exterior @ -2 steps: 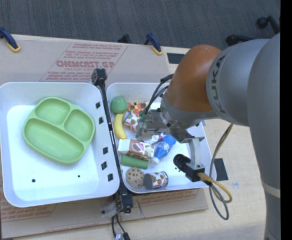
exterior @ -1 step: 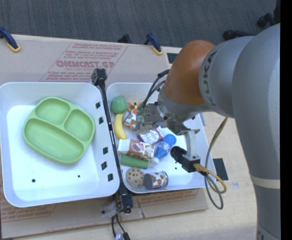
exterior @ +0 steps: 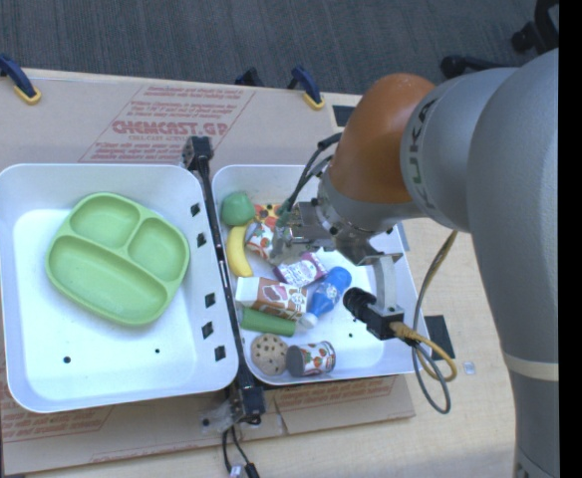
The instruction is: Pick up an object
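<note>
The big grey arm with its glossy orange band point(exterior: 396, 137) leans in over the right shallow white plastic bin point(exterior: 396, 361). Beside it, the left white bin point(exterior: 17, 366) carries a smooth pale-green divided plate point(exterior: 119, 257), with wide bare floor around it. The right bin is crowded: a curved yellow banana point(exterior: 236, 252) runs along the left wall, a round green ball point(exterior: 237, 208) above it, a printed carton point(exterior: 271, 294), a green cylinder point(exterior: 267, 321), a blue bottle point(exterior: 328, 291), a printed can point(exterior: 311, 358), a speckled round cookie point(exterior: 268, 349). The tool point(exterior: 289, 235) sits low over small printed packets point(exterior: 263, 239), and whether it is spread or pinching I cannot tell. Little free room near it.
</note>
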Tool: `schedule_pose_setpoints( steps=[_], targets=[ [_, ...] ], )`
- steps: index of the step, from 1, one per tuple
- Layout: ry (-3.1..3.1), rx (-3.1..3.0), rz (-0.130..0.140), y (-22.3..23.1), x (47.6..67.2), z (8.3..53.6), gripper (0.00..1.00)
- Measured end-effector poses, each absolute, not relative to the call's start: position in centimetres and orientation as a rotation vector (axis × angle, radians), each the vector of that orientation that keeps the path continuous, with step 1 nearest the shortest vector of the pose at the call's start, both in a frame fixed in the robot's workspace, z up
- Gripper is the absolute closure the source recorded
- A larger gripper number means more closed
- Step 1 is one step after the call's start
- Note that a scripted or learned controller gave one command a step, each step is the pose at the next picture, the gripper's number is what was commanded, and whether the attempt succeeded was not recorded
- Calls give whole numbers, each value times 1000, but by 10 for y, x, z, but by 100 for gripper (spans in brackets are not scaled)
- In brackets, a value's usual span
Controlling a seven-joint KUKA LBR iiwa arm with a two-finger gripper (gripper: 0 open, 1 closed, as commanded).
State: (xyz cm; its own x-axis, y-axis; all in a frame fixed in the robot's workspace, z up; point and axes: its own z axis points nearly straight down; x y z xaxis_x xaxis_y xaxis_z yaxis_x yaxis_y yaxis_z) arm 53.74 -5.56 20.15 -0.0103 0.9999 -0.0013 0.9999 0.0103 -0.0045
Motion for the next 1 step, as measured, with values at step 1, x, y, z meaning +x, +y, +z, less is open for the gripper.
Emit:
schedule_pose_setpoints(
  steps=[1],
  targets=[
    [-2229,-2213,3,-60,550,204,100]
  ],
)
